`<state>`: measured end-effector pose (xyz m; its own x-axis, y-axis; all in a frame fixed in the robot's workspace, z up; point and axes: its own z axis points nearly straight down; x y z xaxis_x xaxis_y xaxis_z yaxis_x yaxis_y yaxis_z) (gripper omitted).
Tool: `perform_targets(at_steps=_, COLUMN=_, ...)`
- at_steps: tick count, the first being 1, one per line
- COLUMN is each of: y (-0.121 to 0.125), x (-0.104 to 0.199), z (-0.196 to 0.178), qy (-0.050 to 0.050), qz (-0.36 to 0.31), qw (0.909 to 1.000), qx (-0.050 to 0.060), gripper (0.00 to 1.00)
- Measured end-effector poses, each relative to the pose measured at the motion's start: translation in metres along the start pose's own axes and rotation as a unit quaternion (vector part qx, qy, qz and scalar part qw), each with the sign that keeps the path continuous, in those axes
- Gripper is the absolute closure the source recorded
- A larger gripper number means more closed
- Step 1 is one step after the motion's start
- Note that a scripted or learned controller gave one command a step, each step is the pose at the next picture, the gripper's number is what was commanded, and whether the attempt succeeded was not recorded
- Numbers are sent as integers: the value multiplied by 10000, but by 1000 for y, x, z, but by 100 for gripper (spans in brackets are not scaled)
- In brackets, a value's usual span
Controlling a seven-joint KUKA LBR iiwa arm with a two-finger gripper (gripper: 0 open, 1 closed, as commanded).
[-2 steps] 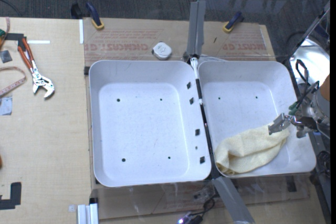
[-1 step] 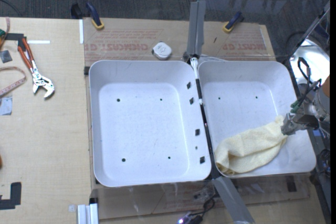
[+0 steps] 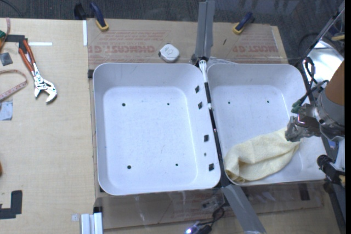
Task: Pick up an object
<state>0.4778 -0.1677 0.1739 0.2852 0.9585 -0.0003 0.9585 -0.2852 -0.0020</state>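
Camera view looks down on two shallow white bins set side by side on the bench. In the right bin (image 3: 258, 85) lies the only loose object: a pale yellow cloth (image 3: 260, 156), crumpled in the near half, bunched thick at its left end near the divider and drawn out into a thinner tail that runs up and to the right. The gripper (image 3: 296, 130) sits at the right wall of that bin, right at the tip of that tail, and the cloth's corner appears to meet it there. Whether the fabric is truly caught between the jaws, or only lies against them, I cannot tell from this angle, nor whether they stand apart or together; the dark hardware hides it. The left bin (image 3: 148, 134) has nothing to grasp in it. Outside the bins, a wrench (image 3: 37, 76) with red handles lies on the bench well to the left, and a small round white disc (image 3: 169, 52) rests on the cardboard beyond the far rim of the left bin. As for handling, the cloth looks light and wholly limp, so it will drape and trail rather than lift as one piece; weight is no concern, but a pinch on a thin edge could slip free as the rest drags. A firmer hold would likely be on a fold or the thicker bunched part, where several layers fill the jaws, with a lift high enough to clear the bin wall.
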Motion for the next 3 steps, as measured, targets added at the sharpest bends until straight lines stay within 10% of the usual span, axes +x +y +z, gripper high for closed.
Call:
perform_targets(at_steps=1, y=12, x=-41, z=-15, qy=-7, qz=557, qw=9984, qx=-4, gripper=100)
perform_targets(at_steps=2, y=12, x=-41, z=-15, qy=-7, qz=556, qw=9985, qx=-3, gripper=0)
perform_targets(at_steps=3, y=13, x=-33, z=81, qy=52, qz=727, qw=9973, qx=4, gripper=0)
